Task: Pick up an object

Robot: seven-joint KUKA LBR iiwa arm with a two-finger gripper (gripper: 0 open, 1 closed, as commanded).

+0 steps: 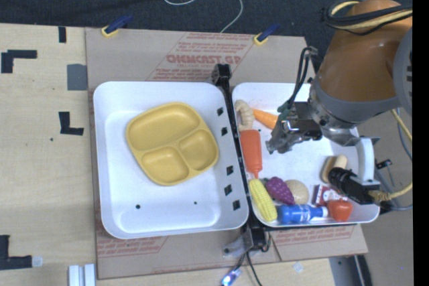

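Carrot — just left of hand

Two white bins are seen on brown cardboard printed with red lettering. A yellow divided plate is shown; at its three o'clock, an orange carrot, yellow corn, purple grapes, and a blue bottle are seen.

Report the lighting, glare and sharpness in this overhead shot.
Camera view: lighting is even and soft; the left bin is bright white with nearly washed-out walls; the yellow divided plate casts only a faint shadow; the gripper looks slightly soft against the right bin; small toy foods along its near edge are grainy.
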